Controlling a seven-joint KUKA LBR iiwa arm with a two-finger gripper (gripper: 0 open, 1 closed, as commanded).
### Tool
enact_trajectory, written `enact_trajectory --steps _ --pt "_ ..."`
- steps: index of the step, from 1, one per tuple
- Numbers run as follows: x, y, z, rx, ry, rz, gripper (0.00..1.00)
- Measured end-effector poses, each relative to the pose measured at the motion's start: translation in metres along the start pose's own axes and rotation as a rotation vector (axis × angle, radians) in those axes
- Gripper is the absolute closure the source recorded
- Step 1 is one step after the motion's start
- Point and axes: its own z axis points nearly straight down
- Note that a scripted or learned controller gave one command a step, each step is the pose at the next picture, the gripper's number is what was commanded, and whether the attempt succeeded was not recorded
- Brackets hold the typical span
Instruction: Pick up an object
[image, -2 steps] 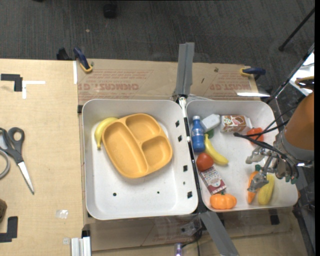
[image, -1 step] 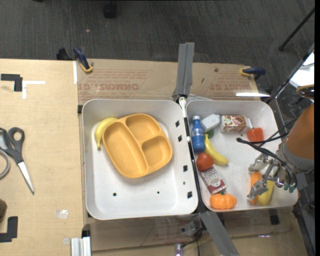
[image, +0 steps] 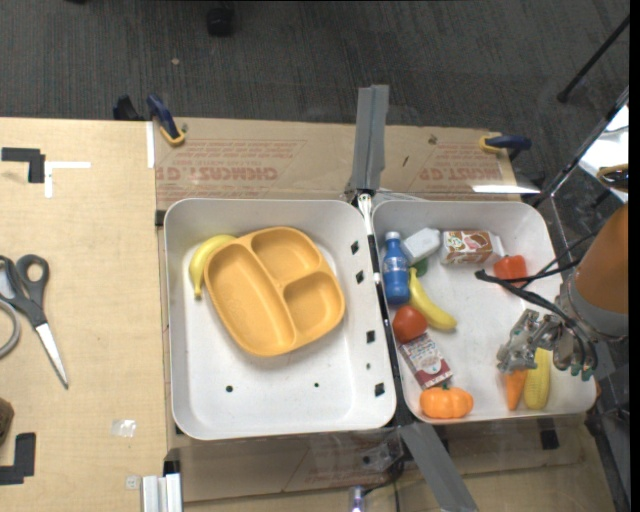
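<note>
Two shallow white bins sit side by side on the surface (image: 80, 300). The left bin (image: 200, 400) holds a yellow divided plate (image: 272, 290) lying flat, with a yellow banana (image: 203, 258) tucked against the plate's upper left edge. The right bin (image: 480, 330) carries the clutter: a blue bottle (image: 396, 270) stands along its left wall, a pale block (image: 424, 243) lies just beside the bottle's top, and a small printed carton (image: 470, 246) sits to the right of that, with a red pepper (image: 510, 267) near it. Below the bottle a second banana (image: 433, 308) lies slantwise, touching a red tomato (image: 409, 322); a red and white packet (image: 426, 360) lies under the tomato, and an orange pumpkin-like fruit (image: 446, 402) rests near the bin's lower wall. The arm reaches in from the right, and its hand (image: 524, 345) hangs low over the right bin's lower right corner, directly above an orange carrot (image: 513, 390) and a yellow corn cob (image: 538, 380) lying side by side. The metal fingertips (image: 516, 352) look close together, but I cannot tell whether they are spread or pressed shut, and nothing shows between them. Black cables (image: 520, 285) loop from the arm across the bin. Scissors (image: 38, 315) lie on the surface far to the left, well apart from both bins.
</note>
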Motion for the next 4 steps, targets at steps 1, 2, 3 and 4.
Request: enact_trajectory --steps 1,2,3,4 --pt "0.021 0.055 -0.041 0.000 0.004 -0.015 1.00" --pt "0.021 0.055 -0.041 0.000 0.005 -0.015 0.00" --pt "-0.026 0.100 0.006 -0.001 -0.001 -0.070 0.00" --pt "-0.115 0.133 0.010 0.001 0.004 0.120 0.00"
